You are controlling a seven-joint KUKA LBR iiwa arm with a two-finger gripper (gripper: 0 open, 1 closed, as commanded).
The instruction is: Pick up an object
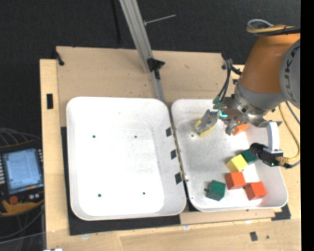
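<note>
My gripper (220,124) hangs over the back part of the right bin (199,156), open, with bare white floor showing between its fingers. The left fingertip (204,125) looks yellowish. A small orange piece (241,129) sits right against the other finger. Toward the bin's front right lie a yellow block (237,163), a dark green block (248,157), an orange block (234,180) and a red block (255,190). A green block (216,190) rests alone near the front wall. All of these are well in front of the gripper.
The left bin (120,156) lies beside the right one, with black clips (174,153) along the shared rim. A grey metal rail (138,30) slants up from the back of the bench. A black cable fitting (267,155) hangs off the arm over the blocks.
</note>
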